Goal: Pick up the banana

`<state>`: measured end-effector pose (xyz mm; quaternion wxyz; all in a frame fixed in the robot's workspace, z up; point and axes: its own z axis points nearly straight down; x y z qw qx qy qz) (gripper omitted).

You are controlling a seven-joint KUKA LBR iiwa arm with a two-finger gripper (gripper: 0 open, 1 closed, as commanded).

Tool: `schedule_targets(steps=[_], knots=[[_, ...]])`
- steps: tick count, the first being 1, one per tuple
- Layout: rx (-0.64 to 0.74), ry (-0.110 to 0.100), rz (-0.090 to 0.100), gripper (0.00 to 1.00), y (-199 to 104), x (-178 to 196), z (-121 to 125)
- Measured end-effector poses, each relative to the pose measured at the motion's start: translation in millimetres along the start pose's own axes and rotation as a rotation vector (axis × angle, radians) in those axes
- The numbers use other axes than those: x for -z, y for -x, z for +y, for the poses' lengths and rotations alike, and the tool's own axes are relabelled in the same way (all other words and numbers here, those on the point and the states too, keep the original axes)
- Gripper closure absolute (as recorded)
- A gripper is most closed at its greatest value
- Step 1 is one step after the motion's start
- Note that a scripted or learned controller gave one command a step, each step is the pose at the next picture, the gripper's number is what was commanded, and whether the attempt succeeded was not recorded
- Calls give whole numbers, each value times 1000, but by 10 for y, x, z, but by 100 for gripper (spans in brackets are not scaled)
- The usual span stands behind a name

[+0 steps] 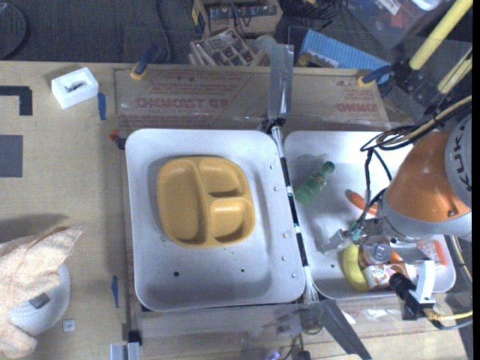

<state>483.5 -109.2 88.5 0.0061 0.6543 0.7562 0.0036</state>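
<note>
The yellow banana [352, 266] lies near the front edge of the right bin [300, 152], partly covered by the arm's wrist. My gripper [358, 240] hangs right over the banana's upper end, at the tip of the grey arm with its orange band [426, 184]. The wrist hides where the gripper meets the banana, so I cannot tell whether they touch.
A green bottle [313, 184] and an orange carrot [358, 199] lie further back in the right bin. A red-orange packet [384, 276] sits beside the banana. The left bin [142, 223] holds a yellow divided plate [206, 199]. A black cable loops over the right bin.
</note>
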Motion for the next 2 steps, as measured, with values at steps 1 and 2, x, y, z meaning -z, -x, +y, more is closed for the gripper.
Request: schedule_targets(steps=[1, 2], knots=[[-3, -3, 4, 100, 0, 87, -9], [79, -18, 5, 100, -566, 1344, 333]])
